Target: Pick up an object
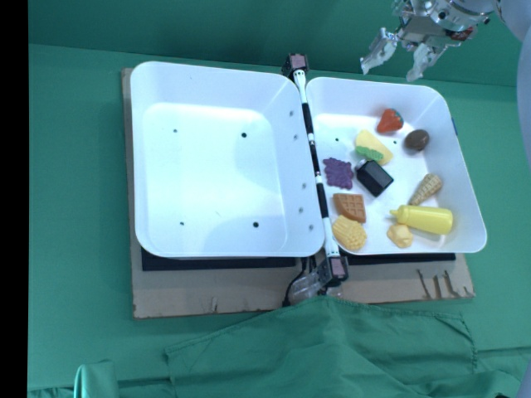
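My gripper (397,59) hangs high above the far edge of the right bin (465,181), open, with nothing between its fingers. Below it in that bin lie a red strawberry (390,121), a brown nut-like piece (416,140), a yellow cheese wedge (372,147), a black block (374,177), purple grapes (338,172), an ice-cream cone (426,189), a waffle (350,207), a yellow mustard bottle (425,218), a corn cob (349,233) and a small yellow piece (400,235).
The left bin (149,98) sits beside the right one, joined by a black and white divider bar (313,160). Both rest on cardboard (207,305) over green cloth. A fold of green cloth (332,347) lies in front.
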Robot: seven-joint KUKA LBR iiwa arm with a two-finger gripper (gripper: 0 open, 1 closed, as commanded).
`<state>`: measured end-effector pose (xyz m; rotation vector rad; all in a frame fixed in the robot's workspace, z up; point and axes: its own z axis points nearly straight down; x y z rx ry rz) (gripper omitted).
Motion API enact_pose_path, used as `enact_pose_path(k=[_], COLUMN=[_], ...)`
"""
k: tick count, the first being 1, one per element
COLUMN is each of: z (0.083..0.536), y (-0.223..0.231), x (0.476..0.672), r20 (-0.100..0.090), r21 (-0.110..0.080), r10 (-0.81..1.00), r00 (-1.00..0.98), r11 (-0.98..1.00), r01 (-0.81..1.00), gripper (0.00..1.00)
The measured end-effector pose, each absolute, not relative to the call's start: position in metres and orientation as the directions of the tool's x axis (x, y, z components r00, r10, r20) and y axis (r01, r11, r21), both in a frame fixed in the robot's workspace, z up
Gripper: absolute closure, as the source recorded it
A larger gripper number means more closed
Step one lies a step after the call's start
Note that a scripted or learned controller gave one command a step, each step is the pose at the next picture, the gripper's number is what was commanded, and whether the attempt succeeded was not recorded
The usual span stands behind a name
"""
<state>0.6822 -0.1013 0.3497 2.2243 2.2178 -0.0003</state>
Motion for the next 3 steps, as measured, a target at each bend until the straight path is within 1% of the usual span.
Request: enact_pose_path(k=[1,2,3], z=[0.35,0.289,0.246], y=[-0.101,-0.101,-0.104], x=[0.682,0.686,0.679], r20=[-0.001,-0.001,-0.002], r21=[0.0,-0.006,-0.004], r10=[1.0,1.0,1.0], r00=[0.003,0.004,0.004], r11=[-0.003,-0.004,-0.004], r01=[1.0,1.0,1.0], gripper=[0.0,0.0,0.0])
